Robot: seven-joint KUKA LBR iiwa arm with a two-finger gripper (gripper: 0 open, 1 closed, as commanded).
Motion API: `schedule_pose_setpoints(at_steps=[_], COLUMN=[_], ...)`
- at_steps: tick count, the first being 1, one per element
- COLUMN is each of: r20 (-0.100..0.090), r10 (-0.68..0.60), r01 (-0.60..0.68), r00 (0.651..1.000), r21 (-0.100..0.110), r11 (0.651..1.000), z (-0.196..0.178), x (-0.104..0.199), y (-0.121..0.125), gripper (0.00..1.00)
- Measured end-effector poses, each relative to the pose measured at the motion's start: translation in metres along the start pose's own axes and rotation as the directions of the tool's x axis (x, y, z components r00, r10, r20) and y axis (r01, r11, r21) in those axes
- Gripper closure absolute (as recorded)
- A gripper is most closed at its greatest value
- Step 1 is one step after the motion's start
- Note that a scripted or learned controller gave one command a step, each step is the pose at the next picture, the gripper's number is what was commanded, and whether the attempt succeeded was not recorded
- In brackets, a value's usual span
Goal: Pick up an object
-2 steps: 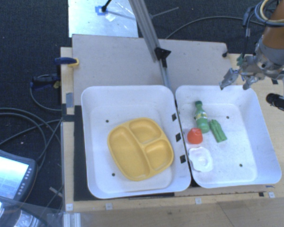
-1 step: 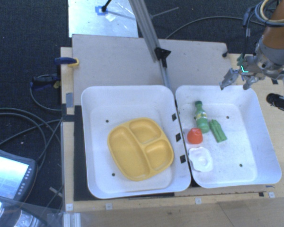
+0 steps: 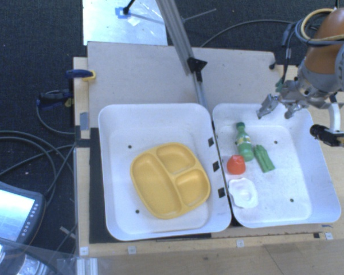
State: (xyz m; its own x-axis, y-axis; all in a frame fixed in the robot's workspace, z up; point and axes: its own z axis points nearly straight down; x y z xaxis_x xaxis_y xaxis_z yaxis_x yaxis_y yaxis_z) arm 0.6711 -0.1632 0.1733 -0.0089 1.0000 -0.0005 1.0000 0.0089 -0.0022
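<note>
At the frame's upper right the gripper (image 3: 278, 107) hovers spread and empty over the right bin (image 3: 318, 176), likely lining up on the green bottle (image 3: 243, 142) at its left.

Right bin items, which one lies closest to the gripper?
The green bottle, at the top of the cluster, lies nearest the gripper; the green block, orange cap and white cup sit farther down.

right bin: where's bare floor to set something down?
Free: right bin floor right of the green block, and the near-right corner. Crowded: left side, where bottle, orange cap and white cup cluster by the divider.
</note>
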Motion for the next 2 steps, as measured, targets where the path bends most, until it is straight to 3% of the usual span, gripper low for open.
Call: schedule_pose_setpoints(at_steps=[1,2], r20=[0.0,0.001], r10=[0.009,0.005], r01=[-0.009,-0.005], r00=[1.0,1.0], r21=[0.001,-0.001], r11=[1.0,1.0], z=[0.053,0.083], x=[-0.01,-0.01], y=[0.002,0.003], gripper=[0.0,0.0])
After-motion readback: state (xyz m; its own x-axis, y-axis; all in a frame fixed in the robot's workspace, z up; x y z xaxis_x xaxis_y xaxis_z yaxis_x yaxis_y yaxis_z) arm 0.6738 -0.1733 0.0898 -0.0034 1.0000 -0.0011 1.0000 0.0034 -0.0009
